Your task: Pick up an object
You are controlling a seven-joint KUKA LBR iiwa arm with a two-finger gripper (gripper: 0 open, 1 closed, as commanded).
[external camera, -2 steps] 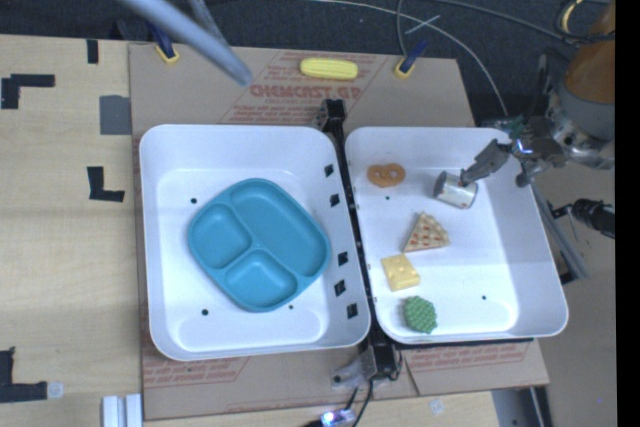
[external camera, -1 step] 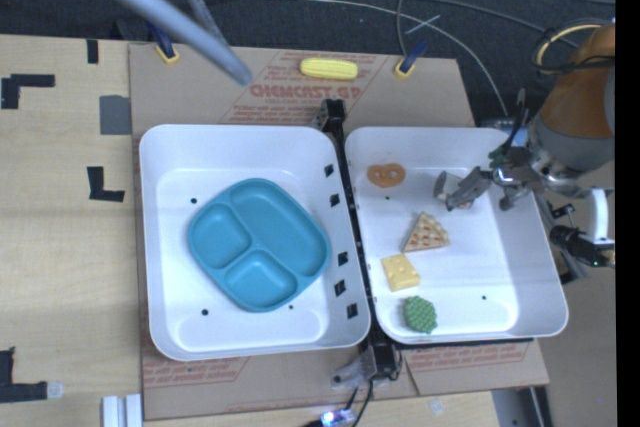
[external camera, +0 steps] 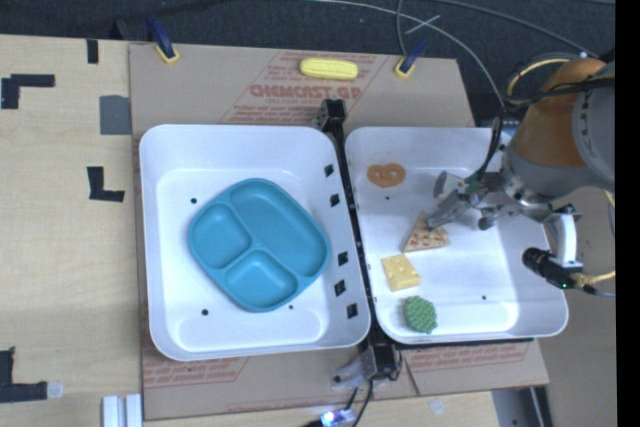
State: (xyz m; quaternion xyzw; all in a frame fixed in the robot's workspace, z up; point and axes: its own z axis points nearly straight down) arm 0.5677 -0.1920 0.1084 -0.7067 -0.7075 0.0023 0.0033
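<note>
In the right bin [external camera: 500, 155] lie a brown pretzel [external camera: 385, 175], a tan wedge-shaped slice [external camera: 426, 239], a yellow cheese block [external camera: 400, 271] and a green knobbly piece [external camera: 420, 314]. My gripper [external camera: 438, 200] reaches in from the right and hovers low in the middle of that bin. It is just above the slice and to the right of the pretzel. Its two grey fingers [external camera: 441, 183] stand spread, open, with nothing between them. The lower finger tip is close to the slice's top corner.
The left bin [external camera: 160, 155] holds a blue divided plate [external camera: 258, 243]. A yellow corn-like piece [external camera: 328, 69] lies on the cardboard behind the bins. A black divider [external camera: 345, 205] runs between the bins. Cables arc over the back right.
</note>
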